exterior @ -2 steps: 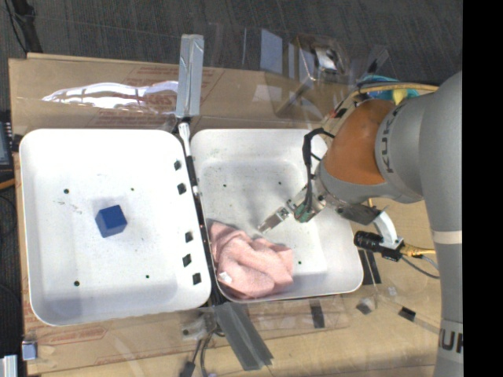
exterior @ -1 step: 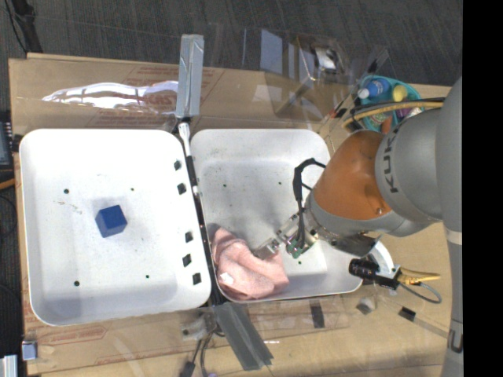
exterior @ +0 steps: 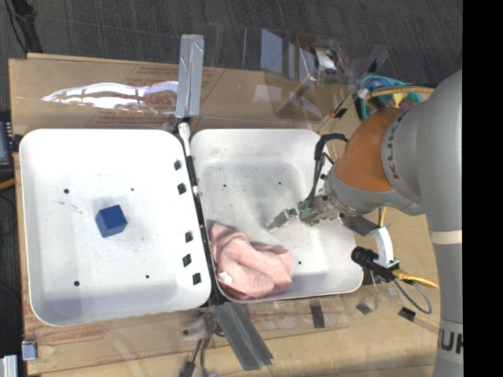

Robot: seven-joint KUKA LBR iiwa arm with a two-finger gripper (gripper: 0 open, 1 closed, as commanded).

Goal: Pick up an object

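A crumpled pink cloth [exterior: 250, 264] lies in the near left corner of the right bin [exterior: 251, 151]. A small blue cube [exterior: 111, 220] sits on the floor of the left bin [exterior: 94, 151]. My gripper [exterior: 277, 220] reaches into the right bin from the right, pointing left, just above and to the right of the cloth. Nothing shows between its fingertips, and it does not touch the cloth. The blue cube is far off to its left, across the divider.
The grey arm with its orange band [exterior: 369, 159] covers the right bin's right rim. Black clips [exterior: 189, 234] line the divider between the bins. Cables and a connector [exterior: 377, 261] hang by the right bin's near right corner. Cardboard lies under both bins.
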